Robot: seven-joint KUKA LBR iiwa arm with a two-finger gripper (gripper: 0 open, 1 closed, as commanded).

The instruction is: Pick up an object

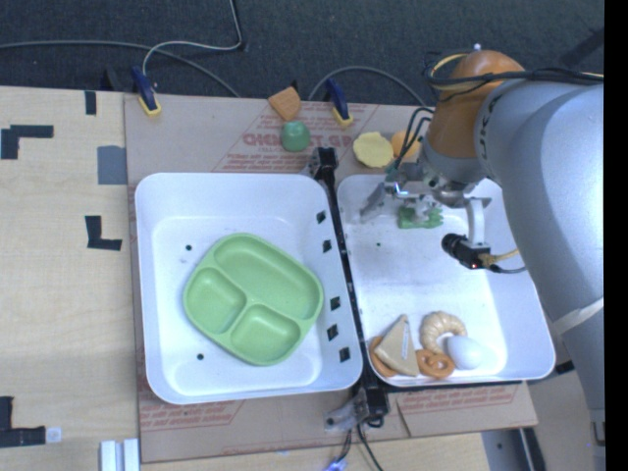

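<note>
My gripper hangs low over the far part of the right bin, under the orange band of the arm. A small green object lies right beside it on its near side; I cannot make out whether the two touch. At the bin's near edge sits a cluster of toy food: a tan sandwich wedge, a curled pastry, a white egg and an orange ring. The gripper is well away from that cluster.
The left bin holds a green divided plate. Behind the bins, on the cardboard, lie an orange wedge, a green ball and a yellow piece. A black cable plug hangs off the wrist.
</note>
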